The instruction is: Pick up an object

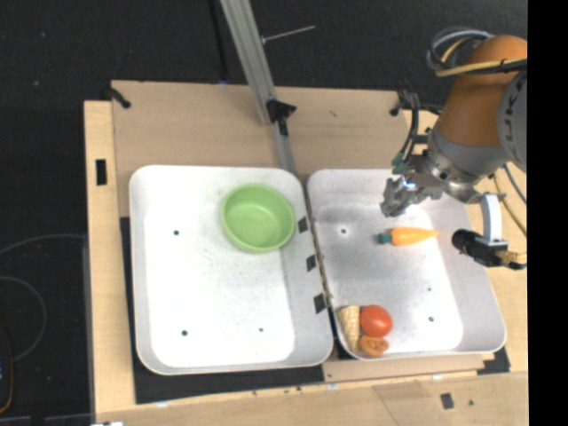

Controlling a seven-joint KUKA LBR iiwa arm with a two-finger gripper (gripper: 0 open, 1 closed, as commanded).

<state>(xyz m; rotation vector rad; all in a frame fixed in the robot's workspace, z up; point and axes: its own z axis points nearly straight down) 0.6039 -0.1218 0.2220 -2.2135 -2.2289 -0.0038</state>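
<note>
Right bin (444, 327) holds carrot (406, 236), tomato (376, 319); hand (395, 201) above, grip unreadable.

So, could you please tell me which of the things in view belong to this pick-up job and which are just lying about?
Part of the job:
- gripper, poised above the right bin
- toy carrot, the nearest thing to it

Lying about:
- green bowl in the left bin
- tomato and the other small foods in the right bin's near corner
</note>
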